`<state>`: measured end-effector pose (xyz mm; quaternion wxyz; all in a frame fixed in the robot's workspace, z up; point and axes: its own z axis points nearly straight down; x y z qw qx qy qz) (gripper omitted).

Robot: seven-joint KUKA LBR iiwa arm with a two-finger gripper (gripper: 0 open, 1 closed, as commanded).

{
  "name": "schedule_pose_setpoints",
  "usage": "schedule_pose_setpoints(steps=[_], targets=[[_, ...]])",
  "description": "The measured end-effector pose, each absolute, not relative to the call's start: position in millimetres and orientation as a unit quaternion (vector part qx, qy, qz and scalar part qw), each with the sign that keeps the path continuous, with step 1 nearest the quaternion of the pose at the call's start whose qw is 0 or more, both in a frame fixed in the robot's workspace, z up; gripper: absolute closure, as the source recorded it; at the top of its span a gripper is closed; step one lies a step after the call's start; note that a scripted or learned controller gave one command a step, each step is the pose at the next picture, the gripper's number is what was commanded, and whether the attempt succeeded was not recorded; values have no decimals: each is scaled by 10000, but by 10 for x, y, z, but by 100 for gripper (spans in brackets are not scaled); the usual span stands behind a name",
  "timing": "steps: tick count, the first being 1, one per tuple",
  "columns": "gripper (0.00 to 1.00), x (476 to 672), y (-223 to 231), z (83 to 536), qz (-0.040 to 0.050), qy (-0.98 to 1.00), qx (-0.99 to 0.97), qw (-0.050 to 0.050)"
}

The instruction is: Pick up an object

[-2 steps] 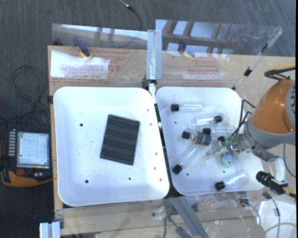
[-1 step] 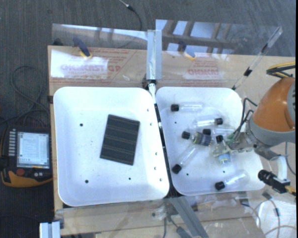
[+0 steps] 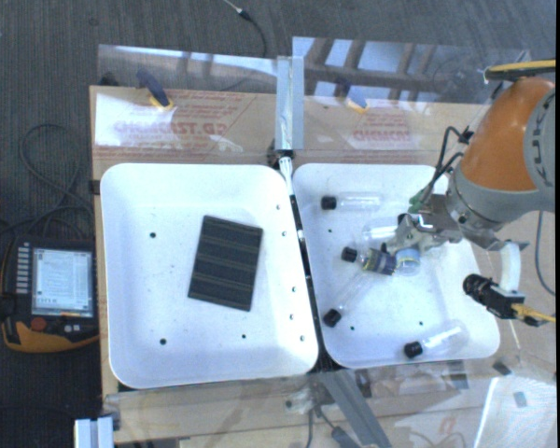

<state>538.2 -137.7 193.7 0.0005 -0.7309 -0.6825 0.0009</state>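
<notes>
Hand (image 3: 403,246) low in the right bin (image 3: 467,343) among clear tubes (image 3: 378,258) (grip unreadable, I cannot tell); nothing lifted yet.

I see four clear tubes with black caps lying flat in the right bin: one near its far wall (image 3: 353,200); one at centre (image 3: 373,256), seemingly under the tool; one leftward (image 3: 347,301); one near the front (image 3: 435,341); a black ribbed slab (image 3: 226,262) rests in the left bin.
</notes>
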Motion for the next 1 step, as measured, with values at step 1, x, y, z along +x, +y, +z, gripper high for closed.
schedule_pose_setpoints(steps=[1], targets=[[100,6056,-759,1989,19,-6882,-7255,3]])
